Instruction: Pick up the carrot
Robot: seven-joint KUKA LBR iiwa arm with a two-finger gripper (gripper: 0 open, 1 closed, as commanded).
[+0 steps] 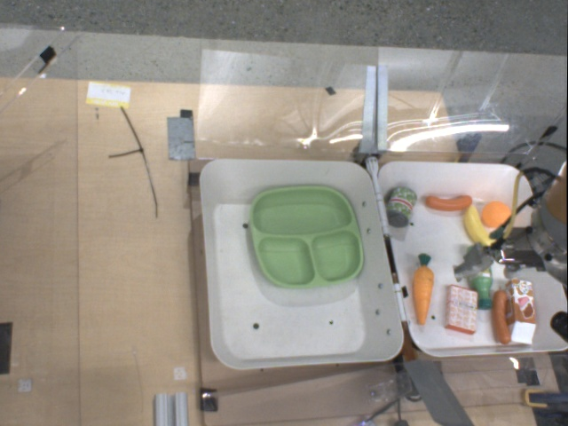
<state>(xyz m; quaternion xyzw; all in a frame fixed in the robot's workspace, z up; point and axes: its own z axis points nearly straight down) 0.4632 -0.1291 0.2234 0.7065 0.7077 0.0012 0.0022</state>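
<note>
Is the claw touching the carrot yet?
Apart. The camera view shows bare white bin floor between the carrot and the claw, which sits to the carrot's right.

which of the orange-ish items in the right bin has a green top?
The carrot, lying near the right bin's left wall. Its dark green stem end points up-frame; the orange fruit and the sausage have none.

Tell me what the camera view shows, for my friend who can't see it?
An orange toy carrot lies in the right white bin among toy foods, with the grey gripper just right of it. The left white bin holds a green divided plate.
</note>
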